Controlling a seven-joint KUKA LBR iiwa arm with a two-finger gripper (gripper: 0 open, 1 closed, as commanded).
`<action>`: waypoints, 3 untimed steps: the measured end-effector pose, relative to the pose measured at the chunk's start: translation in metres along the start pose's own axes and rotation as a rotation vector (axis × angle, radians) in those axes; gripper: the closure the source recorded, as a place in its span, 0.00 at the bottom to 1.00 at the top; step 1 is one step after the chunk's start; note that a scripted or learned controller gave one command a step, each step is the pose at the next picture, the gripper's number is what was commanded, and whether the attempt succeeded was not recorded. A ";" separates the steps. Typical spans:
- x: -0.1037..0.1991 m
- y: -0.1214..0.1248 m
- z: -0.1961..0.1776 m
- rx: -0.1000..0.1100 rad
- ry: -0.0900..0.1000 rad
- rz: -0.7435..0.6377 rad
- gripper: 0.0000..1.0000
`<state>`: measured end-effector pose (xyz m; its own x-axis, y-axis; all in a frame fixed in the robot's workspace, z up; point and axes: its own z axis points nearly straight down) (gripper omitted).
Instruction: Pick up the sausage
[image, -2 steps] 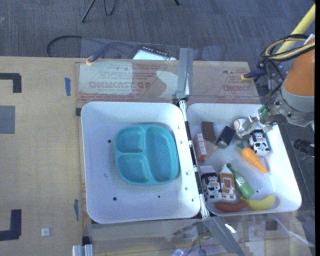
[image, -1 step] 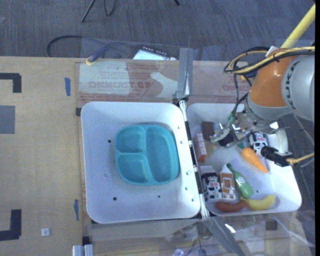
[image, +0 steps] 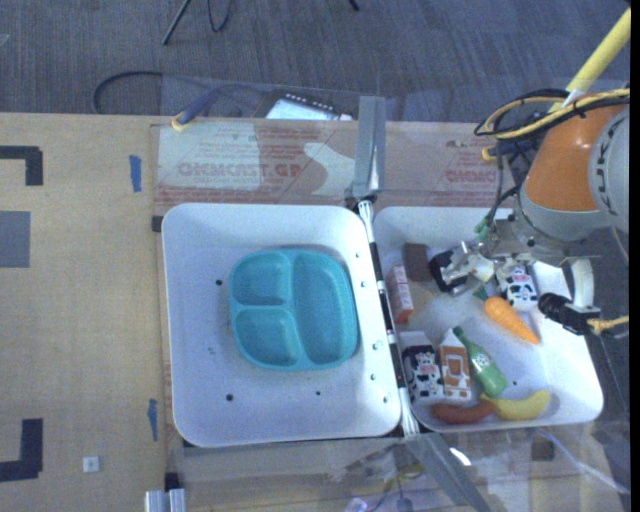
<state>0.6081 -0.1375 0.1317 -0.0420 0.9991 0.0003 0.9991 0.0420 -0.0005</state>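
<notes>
1. Sausage (image: 462, 412) lies in the right bin (image: 590, 385), against its near wall, a reddish-brown link stretched left to right.
2. A yellow banana (image: 525, 405) lies just right of the sausage, its left tip touching or almost touching the sausage's right end.
3. A green bottle (image: 481, 364) lies slanted just beyond the sausage, its thick end toward the near wall, close to both sausage and banana.
4. Left of the bottle stand two small cartons side by side: an orange-and-white carton (image: 456, 368) and a cow-patterned carton (image: 420, 372), the latter near the bin's left wall.
5. An orange carrot (image: 512, 320) lies slanted toward the middle of the right bin, farther back than the bottle.
6. The gripper (image: 462, 270) hangs over the far part of the right bin, well apart from the sausage, reaching left from the grey arm with its orange band (image: 565, 170). Whether its fingers are apart or together cannot be told; nothing can be made out between them.
7. A reddish-brown block (image: 401, 290) lies along the right bin's left wall, with a dark brown piece (image: 416, 256) just beyond it.
8. The left bin (image: 190, 300) holds a teal divided plate (image: 296, 308) at its middle.
</notes>
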 end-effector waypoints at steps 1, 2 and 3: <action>0.036 0.018 0.046 -0.002 -0.001 0.151 0.00; 0.051 -0.030 -0.051 0.002 0.000 0.215 0.00; 0.021 -0.008 0.040 0.002 0.000 0.210 0.00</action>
<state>0.5989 -0.1166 0.0922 0.1668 0.9860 0.0003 0.9860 -0.1668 -0.0021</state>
